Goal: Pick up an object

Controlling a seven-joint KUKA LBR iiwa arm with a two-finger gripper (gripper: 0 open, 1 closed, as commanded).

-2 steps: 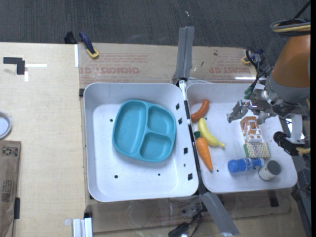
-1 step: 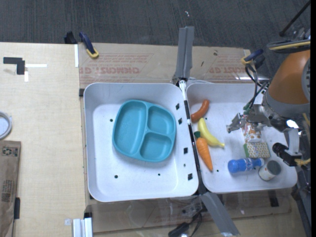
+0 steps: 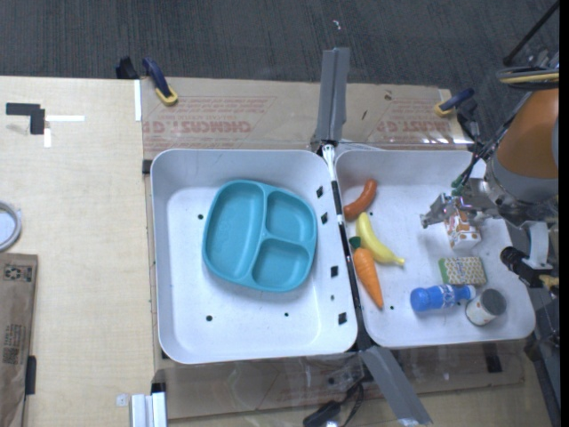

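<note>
Not much done yet: my arm [image 3: 526, 149] hangs over the right bin [image 3: 404, 323], and my jaws [image 3: 449, 210] sit low by a small white-and-orange thing [image 3: 464, 228], though I can't tell if they're spread or pinching. Left bin [image 3: 173, 310] just has the teal tray [image 3: 260, 235]. My likely pick, that white-and-orange thing, looks crinkly and packet-like, with sponge [image 3: 463, 270], bottle [image 3: 440, 298], banana [image 3: 374, 241] and carrot [image 3: 368, 277] nearby, so the whole lift is still left.

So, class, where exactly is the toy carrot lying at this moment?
The carrot lies in the right bin, against its left wall, just below the banana and left of the blue bottle.
</note>
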